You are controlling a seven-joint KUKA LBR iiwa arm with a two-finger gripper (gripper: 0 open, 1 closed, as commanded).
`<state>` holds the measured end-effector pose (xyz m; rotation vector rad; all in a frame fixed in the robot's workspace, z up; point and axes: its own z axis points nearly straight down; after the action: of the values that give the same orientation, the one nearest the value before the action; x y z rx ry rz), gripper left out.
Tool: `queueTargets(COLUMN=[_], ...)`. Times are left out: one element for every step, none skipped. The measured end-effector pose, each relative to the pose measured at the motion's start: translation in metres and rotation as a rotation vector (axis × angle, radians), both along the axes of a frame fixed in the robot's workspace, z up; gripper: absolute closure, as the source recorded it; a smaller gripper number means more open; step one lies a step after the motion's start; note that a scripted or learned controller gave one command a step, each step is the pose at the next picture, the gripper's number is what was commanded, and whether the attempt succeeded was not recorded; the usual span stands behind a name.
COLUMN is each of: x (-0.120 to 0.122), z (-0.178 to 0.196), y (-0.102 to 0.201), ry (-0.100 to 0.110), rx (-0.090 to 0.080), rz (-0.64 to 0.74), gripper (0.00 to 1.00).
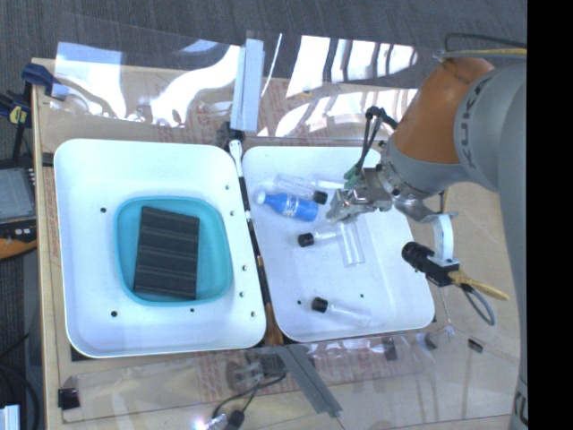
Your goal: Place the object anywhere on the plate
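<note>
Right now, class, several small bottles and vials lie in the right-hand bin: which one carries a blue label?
The bottle lying at the bin's upper left, just left of the pincer. Its body is wrapped in blue; the other vials are clear with black caps.

We see a robotics lab: an industrial arm (466, 124) reaches over a desk (269, 106) carrying two white bins (81, 240), with clear shields standing behind the bins, loose cables (233, 410) in front of them, and grey carpet (179, 7) beyond.
</note>
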<state>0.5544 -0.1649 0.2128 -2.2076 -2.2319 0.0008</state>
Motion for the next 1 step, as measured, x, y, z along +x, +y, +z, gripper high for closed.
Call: queueTargets(x=[0.0422], z=[-0.0401], y=[0.0751], ry=[0.002], rx=[0.0], rz=[0.129], gripper=[1.0])
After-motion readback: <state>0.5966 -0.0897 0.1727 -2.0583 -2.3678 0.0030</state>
